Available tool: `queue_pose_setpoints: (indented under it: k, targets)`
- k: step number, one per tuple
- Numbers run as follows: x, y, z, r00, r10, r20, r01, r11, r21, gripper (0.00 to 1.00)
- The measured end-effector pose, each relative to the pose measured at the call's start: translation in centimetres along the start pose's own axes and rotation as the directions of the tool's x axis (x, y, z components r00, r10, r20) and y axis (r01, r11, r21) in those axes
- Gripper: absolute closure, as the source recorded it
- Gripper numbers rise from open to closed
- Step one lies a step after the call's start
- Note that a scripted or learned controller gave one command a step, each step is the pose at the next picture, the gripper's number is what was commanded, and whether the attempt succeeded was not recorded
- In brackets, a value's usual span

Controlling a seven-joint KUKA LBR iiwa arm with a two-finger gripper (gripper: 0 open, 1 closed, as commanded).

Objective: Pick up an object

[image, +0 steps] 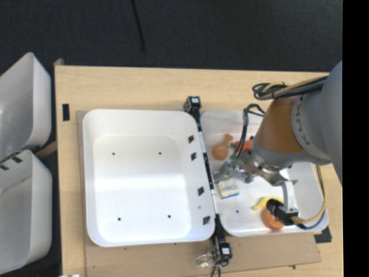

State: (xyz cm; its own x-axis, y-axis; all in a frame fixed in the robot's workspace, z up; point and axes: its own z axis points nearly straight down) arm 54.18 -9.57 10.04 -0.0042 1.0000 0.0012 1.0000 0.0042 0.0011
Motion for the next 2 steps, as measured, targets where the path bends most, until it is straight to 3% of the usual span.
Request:
queue_pose_setpoints:
  k: [1,2]
  targets:
    - [0.1,8.5,-10.7,1.0,-0.001,0.005,0.001,1.0,-0.014,0.0]
    - [-0.9,-0.1,-3.6,1.0,0.008,0.0,-0.008,1.0,0.011,0.0]
